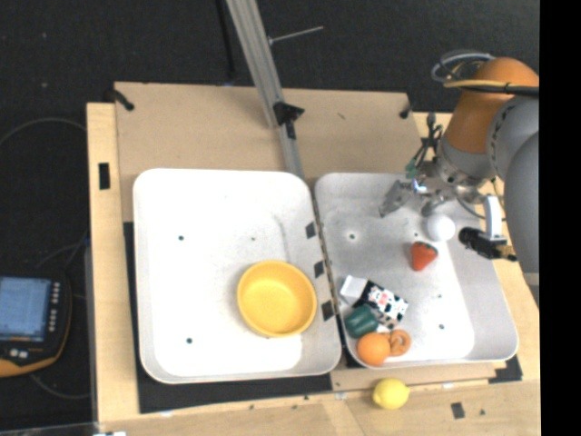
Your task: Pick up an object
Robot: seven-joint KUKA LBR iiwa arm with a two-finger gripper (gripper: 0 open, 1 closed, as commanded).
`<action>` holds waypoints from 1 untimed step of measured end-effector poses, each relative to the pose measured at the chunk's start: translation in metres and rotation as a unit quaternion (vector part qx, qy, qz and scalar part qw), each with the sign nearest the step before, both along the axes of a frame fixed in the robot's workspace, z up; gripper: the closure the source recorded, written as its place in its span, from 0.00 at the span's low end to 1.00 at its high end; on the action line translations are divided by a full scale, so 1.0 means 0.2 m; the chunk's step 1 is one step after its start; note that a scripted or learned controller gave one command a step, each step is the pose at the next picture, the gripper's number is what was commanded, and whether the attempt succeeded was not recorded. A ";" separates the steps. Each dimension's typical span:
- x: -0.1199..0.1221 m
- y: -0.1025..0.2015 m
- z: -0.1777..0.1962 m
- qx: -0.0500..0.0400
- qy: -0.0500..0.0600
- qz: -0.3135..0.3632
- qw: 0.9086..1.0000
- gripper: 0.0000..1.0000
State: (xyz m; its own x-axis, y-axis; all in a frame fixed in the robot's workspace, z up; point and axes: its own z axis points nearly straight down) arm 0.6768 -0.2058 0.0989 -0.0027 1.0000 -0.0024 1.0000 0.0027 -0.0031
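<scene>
pendant (pixel 27 321): far L of gripper, off the bench edge, dark w/ blue screen, orange trim at bottom.
left bin (pixel 182 207): well L of gripper, white, shallow; touches the other bin along the centre seam.
yellow bowl (pixel 276 298): in left bin, lower-R part, well L of and below gripper; upright, open side up.
metal pole (pixel 259 57): up and L of gripper, slants from top of view down to the seam btw bins.
right bin (pixel 363 216): under the gripper, white, speckled floor.
white block (pixel 352 289): down-L of gripper, near the seam, in right bin's lower-L part.
green obj (pixel 359 318): just below white block, dark green, touching or nearly touching the orange.
b/w patterned obj (pixel 389 305): just R of green obj, below-L of gripper; spotted, shape unclear.
orange (pixel 373 349): at bin's lower edge, well below gripper; a smaller orange-brown item (pixel 398 341) sits against its R side.
lemon (pixel 390 393): outside bins on bench front, furthest below gripper.
strawberry (pixel 423 256): red, task candidate, on bin floor just below gripper, looks apart from it, nothing clamping it.
gripper (pixel 439 226): over upper-R part of right bin; pale rounded tip points down; fingers – can't tell if apart or together; nothing seen btw them.
arm (pixel 477 121): grey w/ orange band, comes in from R, above gripper.
</scene>
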 end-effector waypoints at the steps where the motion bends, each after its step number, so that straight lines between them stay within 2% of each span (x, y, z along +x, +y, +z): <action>1: 0.01 -0.01 0.08 -0.002 -0.004 0.001 1.000 1.00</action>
